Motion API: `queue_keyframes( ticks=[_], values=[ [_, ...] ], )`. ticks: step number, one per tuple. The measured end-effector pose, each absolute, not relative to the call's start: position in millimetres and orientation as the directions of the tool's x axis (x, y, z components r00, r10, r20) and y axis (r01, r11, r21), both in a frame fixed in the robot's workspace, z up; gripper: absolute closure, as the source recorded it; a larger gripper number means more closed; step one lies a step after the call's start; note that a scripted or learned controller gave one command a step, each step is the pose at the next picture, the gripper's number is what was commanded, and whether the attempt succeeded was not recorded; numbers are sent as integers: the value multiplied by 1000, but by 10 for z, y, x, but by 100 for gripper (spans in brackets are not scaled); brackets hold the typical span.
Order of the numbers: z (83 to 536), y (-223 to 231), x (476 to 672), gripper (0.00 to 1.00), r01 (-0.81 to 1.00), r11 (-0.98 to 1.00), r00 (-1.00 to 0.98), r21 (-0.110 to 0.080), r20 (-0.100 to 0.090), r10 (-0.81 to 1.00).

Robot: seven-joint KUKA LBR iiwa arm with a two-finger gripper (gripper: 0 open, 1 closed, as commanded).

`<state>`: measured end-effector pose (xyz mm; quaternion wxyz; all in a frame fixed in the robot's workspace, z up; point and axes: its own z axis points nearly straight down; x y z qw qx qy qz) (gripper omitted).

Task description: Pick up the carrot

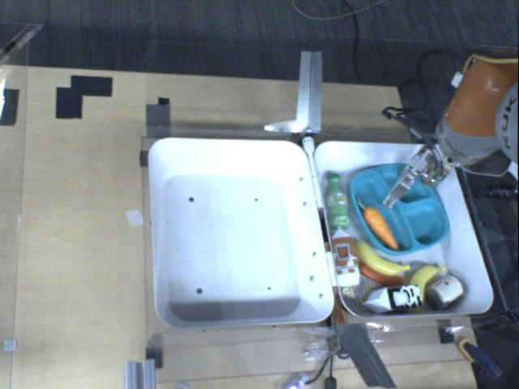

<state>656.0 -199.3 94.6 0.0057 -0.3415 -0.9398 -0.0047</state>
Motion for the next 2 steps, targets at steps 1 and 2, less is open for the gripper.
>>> queue_keyframes(
  ticks=[1, 2],
  values=[
    [2123, -2047, 6656, 0, 518, 855, -855, 5, -14, 518],
    [1819, -1370, 6583, 0, 411, 912, -912, 4, -9, 411]
  ],
)
